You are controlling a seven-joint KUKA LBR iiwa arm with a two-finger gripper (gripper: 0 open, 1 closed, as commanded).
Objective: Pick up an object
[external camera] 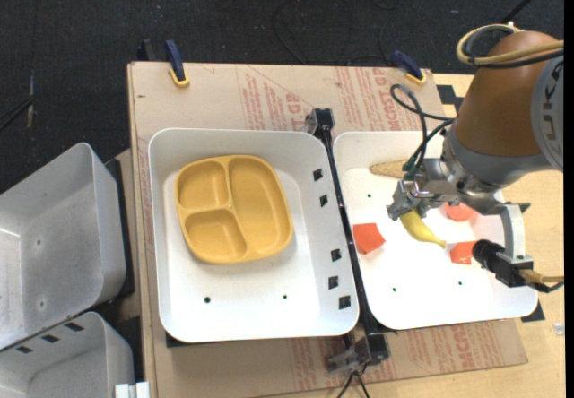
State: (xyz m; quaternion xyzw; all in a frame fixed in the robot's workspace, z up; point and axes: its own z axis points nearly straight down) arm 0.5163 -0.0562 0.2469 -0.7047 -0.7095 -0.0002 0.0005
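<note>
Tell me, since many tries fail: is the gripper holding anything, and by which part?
It cannot be told. The gripper sits right over the banana's upper end in the right bin, but the view does not show the banana between its fingers.

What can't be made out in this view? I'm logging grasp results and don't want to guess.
- Gripper: whether it grips the banana; wrist hardware covers the fingertips and the banana's upper end.
- Pinkish-red piece: partly under the arm, shape unclear.
- Tan cone-like piece: its right end hidden behind the gripper.
- Orange-red block: dark attachment overlaps it.
</note>
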